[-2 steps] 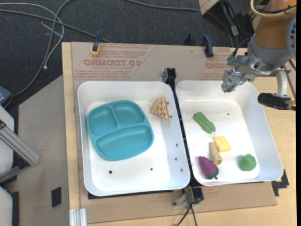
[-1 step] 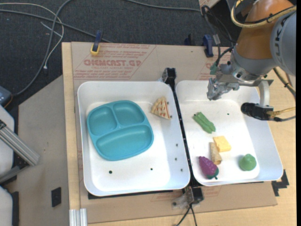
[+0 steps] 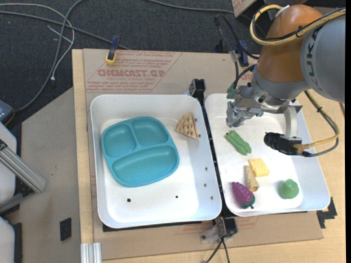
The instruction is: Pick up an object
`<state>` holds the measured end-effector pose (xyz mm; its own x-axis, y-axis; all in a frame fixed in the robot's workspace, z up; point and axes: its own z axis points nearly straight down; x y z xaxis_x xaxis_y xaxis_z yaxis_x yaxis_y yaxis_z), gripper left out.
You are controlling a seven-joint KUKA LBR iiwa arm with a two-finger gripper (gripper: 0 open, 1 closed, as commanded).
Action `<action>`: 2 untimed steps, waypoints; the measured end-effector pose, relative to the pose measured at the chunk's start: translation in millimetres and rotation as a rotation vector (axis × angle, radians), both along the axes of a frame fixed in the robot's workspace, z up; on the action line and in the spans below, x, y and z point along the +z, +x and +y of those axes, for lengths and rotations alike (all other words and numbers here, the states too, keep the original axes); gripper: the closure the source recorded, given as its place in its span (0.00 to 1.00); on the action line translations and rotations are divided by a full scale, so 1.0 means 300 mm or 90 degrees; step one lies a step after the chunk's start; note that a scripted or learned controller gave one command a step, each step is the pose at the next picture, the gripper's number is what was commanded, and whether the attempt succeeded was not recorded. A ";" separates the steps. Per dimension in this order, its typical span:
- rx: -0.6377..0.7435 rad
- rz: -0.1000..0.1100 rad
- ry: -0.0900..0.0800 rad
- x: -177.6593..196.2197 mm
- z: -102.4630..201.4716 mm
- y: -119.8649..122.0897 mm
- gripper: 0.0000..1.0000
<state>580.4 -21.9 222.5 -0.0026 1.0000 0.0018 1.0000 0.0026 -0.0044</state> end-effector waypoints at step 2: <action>0.000 0.001 0.000 -0.045 0.334 -0.171 1.00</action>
